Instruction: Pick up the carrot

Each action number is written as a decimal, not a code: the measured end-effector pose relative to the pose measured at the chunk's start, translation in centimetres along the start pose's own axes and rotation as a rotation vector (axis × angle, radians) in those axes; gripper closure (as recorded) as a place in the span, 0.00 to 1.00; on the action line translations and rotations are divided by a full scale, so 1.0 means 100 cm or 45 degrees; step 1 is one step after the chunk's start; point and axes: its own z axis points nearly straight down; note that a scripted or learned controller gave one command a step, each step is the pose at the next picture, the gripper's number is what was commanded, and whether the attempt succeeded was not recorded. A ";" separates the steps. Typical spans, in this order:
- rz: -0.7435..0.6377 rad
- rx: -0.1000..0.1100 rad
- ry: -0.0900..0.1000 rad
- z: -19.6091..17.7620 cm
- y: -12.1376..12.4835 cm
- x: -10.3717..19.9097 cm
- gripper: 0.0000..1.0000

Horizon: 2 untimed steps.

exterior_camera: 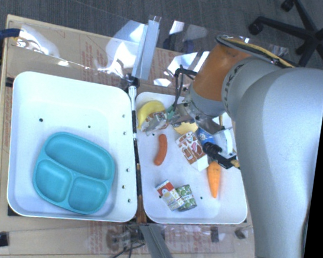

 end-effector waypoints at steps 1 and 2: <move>-0.053 -0.016 0.004 0.002 -0.066 0.023 0.00; -0.057 -0.015 0.003 0.001 -0.004 -0.021 0.00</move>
